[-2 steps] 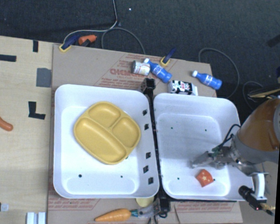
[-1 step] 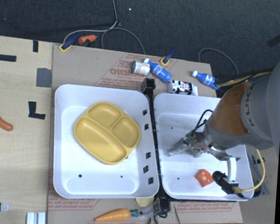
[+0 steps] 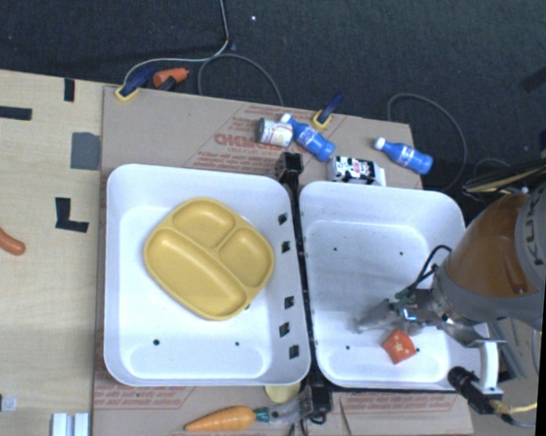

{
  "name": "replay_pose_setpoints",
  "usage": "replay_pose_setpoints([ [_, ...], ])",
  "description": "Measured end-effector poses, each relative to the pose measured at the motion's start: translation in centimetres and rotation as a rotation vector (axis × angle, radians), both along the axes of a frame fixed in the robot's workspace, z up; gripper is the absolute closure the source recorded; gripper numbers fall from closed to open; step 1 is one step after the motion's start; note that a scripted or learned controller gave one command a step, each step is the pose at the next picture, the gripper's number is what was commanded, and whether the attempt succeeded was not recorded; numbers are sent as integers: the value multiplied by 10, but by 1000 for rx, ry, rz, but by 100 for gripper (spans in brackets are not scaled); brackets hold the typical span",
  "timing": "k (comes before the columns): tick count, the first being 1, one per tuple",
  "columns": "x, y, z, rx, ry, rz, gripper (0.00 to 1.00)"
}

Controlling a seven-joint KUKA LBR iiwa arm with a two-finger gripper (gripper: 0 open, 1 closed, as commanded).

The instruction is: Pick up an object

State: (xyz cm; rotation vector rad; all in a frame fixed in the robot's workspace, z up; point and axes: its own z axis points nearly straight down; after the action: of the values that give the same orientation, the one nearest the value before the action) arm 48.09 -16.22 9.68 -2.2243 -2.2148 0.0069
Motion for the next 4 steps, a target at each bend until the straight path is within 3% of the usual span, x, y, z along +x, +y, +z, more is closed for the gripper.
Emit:
replay_pose_setpoints([
  [1,4,-6,-11,4,-4,6,0],
  [2,84,5,-10,-2,-12,8,0],
  [3,137,73,18,1,-10,13,0],
  [4,152,57,-13,0,-3,5,0],
])
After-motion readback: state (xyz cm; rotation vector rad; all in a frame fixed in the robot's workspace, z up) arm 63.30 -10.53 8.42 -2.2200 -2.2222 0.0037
